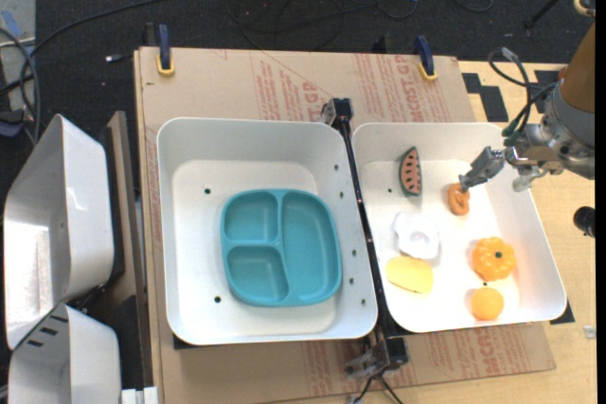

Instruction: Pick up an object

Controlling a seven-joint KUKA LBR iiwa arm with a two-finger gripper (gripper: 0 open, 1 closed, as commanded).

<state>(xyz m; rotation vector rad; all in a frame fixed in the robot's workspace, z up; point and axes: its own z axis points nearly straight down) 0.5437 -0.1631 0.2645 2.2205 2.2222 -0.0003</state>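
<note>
Gripper (pixel 467 182) is hovering right over a small orange piece (pixel 459 202); grip unclear, nothing is lifted yet.

One fixed camera looks down at a slant from above the bench (pixel 284 80), far enough back to take in both bins, the left bin (pixel 180 203) and the right bin (pixel 540 241), and dark floor beyond the bench's far edge. The arm (pixel 573 123) enters from the right.
</note>
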